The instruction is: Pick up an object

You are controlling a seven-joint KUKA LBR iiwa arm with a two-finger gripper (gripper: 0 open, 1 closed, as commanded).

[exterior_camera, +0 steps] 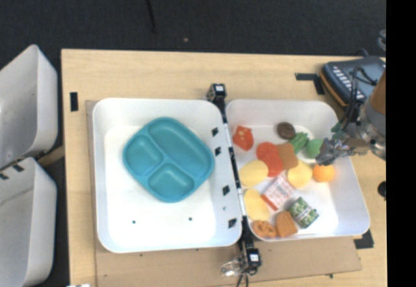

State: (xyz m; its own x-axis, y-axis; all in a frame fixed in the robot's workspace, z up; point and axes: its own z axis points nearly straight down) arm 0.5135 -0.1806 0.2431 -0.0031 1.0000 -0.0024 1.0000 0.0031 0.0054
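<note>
Camera view: hand sits low at the far-right side of the right bin, tips just above the orange ball and beside the green piece. Finger gap is blurred by wrist hardware — cannot tell how far open, and nothing is seen held.

Risks, as judged: items are packed tight w/ little clearance. Ball is round and smooth, so an off-centre close may squirt it toward the bin wall. It touches the yellow piece on its left, so a finger may land on that instead, or take both. Green piece near the tips may be pinched by mistake.

Likely target: orange ball — small, round, bright orange, matte; lies right of the yellow piece, near the bin's right wall.
</note>
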